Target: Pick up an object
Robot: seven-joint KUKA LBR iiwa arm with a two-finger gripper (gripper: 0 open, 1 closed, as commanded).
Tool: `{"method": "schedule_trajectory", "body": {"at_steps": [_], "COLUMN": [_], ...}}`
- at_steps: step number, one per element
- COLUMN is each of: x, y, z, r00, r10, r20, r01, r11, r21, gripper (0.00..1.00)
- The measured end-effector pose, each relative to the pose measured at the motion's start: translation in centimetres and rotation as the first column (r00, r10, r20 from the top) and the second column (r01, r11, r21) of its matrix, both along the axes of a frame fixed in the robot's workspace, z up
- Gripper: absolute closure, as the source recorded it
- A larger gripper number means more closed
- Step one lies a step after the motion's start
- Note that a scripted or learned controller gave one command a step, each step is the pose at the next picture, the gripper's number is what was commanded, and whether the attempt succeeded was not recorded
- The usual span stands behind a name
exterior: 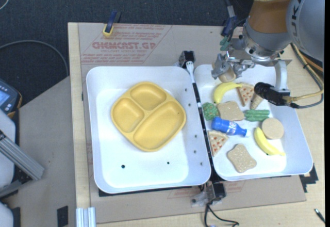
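A: Where are the objects to pick?
B: All in the right bin (304,153). A banana (223,90) lies near its far left corner, a pizza slice (245,94) just beside it; a blue bottle (229,127) sits mid-bin by the left wall, a second banana (267,143) and a round cookie (272,128) toward the right edge, a bread slice (241,158) near the front edge.
A: And the hand?
B: The hand (230,68) hangs over the bin's far left corner, just above the first banana. Whether it is spread or pinching anything, I cannot tell.
A: The other bin?
B: The left bin (103,164) carries a yellow divided plate (148,115) around its middle. Both bins rest on the bench (77,117).
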State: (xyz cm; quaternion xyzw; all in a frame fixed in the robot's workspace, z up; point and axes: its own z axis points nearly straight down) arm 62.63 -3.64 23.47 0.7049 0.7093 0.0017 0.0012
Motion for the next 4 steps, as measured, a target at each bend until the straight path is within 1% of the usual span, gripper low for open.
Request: {"method": "schedule_trajectory", "body": {"at_steps": [1,2,3,4], "x": [-0.7,-0.9,-0.7,-0.7], "y": [5.3,8.1,7.7,9.2], "z": [0.4,-2.1,0.0,-1.4], "r00": [1.000,1.000,1.000,1.000], "r10": [0.000,-0.003,-0.005,-0.004], "r20": [-0.005,-0.010,0.000,-0.007], "r01": [0.000,0.003,0.005,0.004], "r11": [1.000,1.000,1.000,1.000], "r21": [0.001,0.000,-0.001,-0.001], "gripper": [1.00,1.00,1.00,1.00]}}
